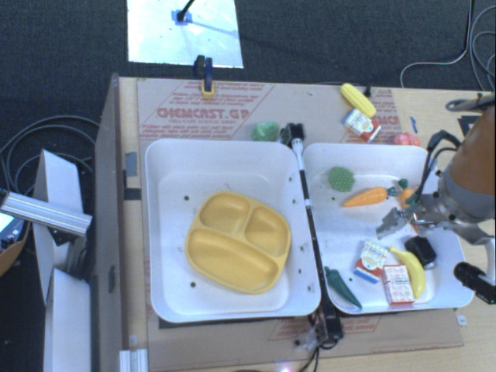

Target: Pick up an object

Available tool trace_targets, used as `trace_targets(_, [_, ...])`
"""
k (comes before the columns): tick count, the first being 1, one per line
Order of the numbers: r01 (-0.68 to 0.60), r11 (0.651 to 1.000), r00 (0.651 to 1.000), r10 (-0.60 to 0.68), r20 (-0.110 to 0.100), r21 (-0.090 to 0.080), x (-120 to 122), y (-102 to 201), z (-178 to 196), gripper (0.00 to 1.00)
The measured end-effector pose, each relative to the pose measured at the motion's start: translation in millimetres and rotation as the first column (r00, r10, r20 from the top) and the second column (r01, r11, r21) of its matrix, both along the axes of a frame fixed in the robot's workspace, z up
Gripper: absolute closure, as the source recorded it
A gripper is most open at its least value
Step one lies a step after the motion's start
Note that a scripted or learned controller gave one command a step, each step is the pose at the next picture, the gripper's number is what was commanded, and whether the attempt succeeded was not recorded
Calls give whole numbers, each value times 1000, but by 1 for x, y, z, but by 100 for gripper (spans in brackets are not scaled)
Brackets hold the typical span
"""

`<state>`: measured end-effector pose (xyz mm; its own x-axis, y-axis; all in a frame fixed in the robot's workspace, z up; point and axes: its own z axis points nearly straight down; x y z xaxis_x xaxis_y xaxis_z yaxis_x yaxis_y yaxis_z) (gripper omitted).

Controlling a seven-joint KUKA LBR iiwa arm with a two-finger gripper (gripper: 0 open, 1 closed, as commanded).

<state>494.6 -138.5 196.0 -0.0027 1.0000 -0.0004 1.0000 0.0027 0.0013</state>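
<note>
From the overhead camera, the grey arm (473, 169) reaches in from the right over the right bin (325, 161). Its gripper (391, 222) hangs low above the bin's middle, and whether it is wide or narrow cannot be told; nothing shows held in it. Just left and far of it lies an orange carrot (366, 198), with a green ball (340, 178) beyond. Near the bin's near wall rest a yellow banana (411, 268), a red and white carton (397, 284) and a green pepper (342, 287). The left bin (167, 169) bears a yellow divided tray (237, 241).
</note>
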Motion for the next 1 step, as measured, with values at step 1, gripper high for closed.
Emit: trace_targets(1, [-8,1000,1000,8,2,2,54,53,-35,0])
